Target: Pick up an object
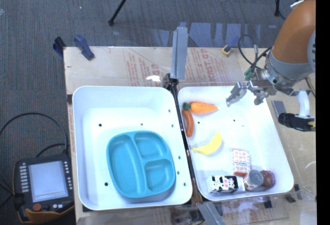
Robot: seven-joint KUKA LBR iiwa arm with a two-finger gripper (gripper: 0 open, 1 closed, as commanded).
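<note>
Currently the gripper (246, 93) hovers at the right bin's (276, 136) 1 o'clock corner; can't tell how far it's open, nothing visibly held. Carrot (202, 107) sits at 11 o'clock, sausage (188, 122) just below, banana (210, 145) mid-bin. Blue tray (140, 165) lies in the left bin (90, 116).

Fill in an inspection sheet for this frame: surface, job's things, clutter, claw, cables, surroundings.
Surface: bench bearing left bin and right bin.
Job's things: in the right bin, carrot, sausage, banana, small carton, jar, cow-print box.
Clutter: blue divided plate in the left bin.
Claw: claw above the right bin's far edge, nothing between its fingers.
Cables: black cable to the pendant.
Surroundings: grey carpet, blue clamps.
</note>
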